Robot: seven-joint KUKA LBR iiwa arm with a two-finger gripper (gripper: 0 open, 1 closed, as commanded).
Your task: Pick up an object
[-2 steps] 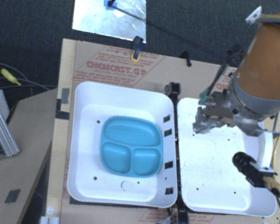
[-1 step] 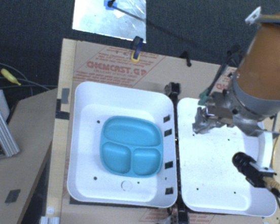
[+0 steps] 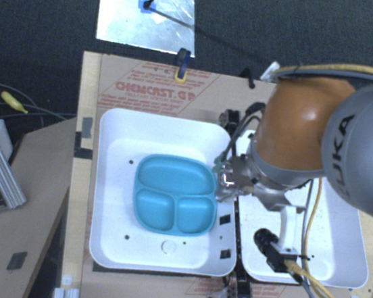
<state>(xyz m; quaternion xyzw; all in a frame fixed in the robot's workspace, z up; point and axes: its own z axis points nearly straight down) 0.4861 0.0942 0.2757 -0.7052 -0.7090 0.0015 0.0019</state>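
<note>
Nearest you, at the front of the right bin (image 3: 354, 269), a black cylindrical part (image 3: 270, 248) and a yellow cable (image 3: 306, 276) hang off the arm's wrist above the white floor.

In the left bin (image 3: 119, 170) you have the thing to pick: a blue plate (image 3: 175, 194) lying flat, a little right of the bin's middle. It is a rounded rectangle, light blue and smooth, divided into three sections: one wide section across its far side and two smaller ones side by side along its near side. Its long axis runs roughly left to right across the bin, tilted slightly, with the two small sections facing the front edge of the bench.

The gripper (image 3: 227, 179) sits at the plate's right rim, close to the wall between the two bins. The wrist hides it, so you cannot tell how it is set or whether it touches the plate.

Above it you see the arm (image 3: 369, 155), grey with an orange band (image 3: 299, 122), reaching in from the right.

Farther back lies a brown board (image 3: 157, 86) with red lettering, and behind that a shiny sheet (image 3: 147, 7) on dark carpet.
</note>
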